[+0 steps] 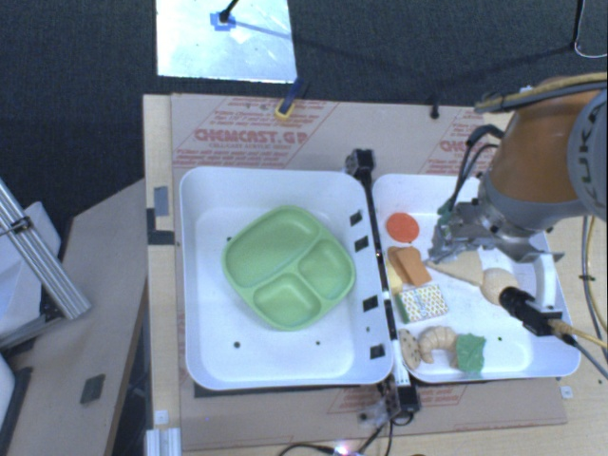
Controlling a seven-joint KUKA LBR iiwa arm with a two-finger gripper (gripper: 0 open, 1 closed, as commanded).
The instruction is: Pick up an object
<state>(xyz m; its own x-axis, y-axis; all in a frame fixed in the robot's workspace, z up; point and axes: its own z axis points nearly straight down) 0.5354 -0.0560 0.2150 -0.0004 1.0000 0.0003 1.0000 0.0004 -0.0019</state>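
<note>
Right now your candidates lie in the right bin: an orange disc at the far left, an orange block nearer, a green piece nearest. The gripper hangs just right of the block; whether it's parted, you cannot tell. Centre over one piece before descending.

A divided plate lay in the left bin. Small food pieces lay clustered in the right bin, beside it.
</note>
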